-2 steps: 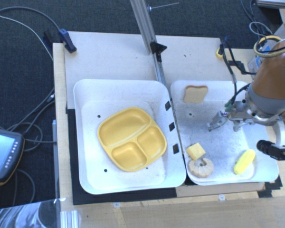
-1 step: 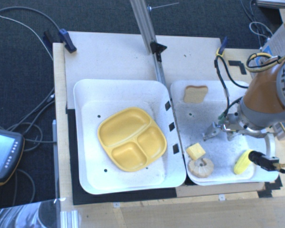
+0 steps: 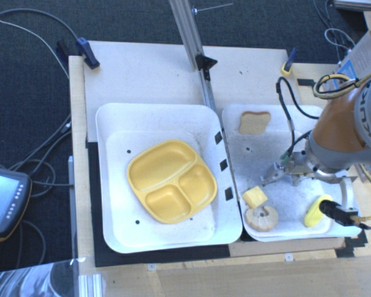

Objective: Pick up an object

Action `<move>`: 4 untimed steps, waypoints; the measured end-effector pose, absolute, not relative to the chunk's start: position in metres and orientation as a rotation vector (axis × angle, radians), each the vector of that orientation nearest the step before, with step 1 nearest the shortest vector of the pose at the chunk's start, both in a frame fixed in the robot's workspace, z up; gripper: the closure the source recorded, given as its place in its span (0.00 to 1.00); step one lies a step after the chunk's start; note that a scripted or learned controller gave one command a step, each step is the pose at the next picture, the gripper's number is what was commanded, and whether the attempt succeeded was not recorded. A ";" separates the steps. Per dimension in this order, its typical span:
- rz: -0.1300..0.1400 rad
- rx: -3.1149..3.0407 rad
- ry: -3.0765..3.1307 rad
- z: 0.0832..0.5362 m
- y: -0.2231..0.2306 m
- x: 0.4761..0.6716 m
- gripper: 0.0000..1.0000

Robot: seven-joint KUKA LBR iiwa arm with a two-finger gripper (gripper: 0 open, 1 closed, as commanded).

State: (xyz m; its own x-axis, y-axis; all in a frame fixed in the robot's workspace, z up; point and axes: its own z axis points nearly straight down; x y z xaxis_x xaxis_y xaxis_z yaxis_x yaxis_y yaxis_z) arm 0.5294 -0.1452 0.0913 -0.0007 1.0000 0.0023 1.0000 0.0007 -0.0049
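- The task names no one thing; the pieces open to picking lie in the right bin [image 3: 235, 166]: a yellow cube [image 3: 255, 197], a round tan disc [image 3: 261, 218] touching it on the near side, a flat toast-shaped slice [image 3: 255, 122] at the far end, and a yellow banana-like piece [image 3: 314, 212] by the near right rim.
- The yellow cube looks the likeliest target, since it lies near the gripper [image 3: 277, 173] with bare bin floor between them.
- Handling, as a judgement: it looks like a small toy food piece, light and fairly stiff, with smooth faces that may slip. Two opposite flat sides give the best hold. The disc pressed against it leaves little room for a finger on that side.
- The slice lies flat and thin, so it would be hard to get fingers under.
- The gripper hangs low over the middle of the right bin; its metal fingers are too small and blurred to say whether they are spread or pressed together, and nothing can be seen between them.
- The left bin [image 3: 111, 135] holds a yellow divided plate [image 3: 172, 181] with three compartments.
- No brand, label or writing can be read anywhere.
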 end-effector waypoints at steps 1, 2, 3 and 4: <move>-0.003 -2.219 -2.221 0.103 -0.145 0.531 1.00; -0.004 -2.222 -2.226 0.146 -0.144 0.532 1.00; -0.006 -2.222 -2.228 0.194 -0.135 0.533 1.00; -0.005 -2.222 -2.228 0.226 -0.135 0.535 1.00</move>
State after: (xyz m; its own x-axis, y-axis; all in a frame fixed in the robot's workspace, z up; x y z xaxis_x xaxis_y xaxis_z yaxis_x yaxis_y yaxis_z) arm 0.5346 -0.1349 0.2263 -0.0026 1.0000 -0.0012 1.0000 0.0026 0.0055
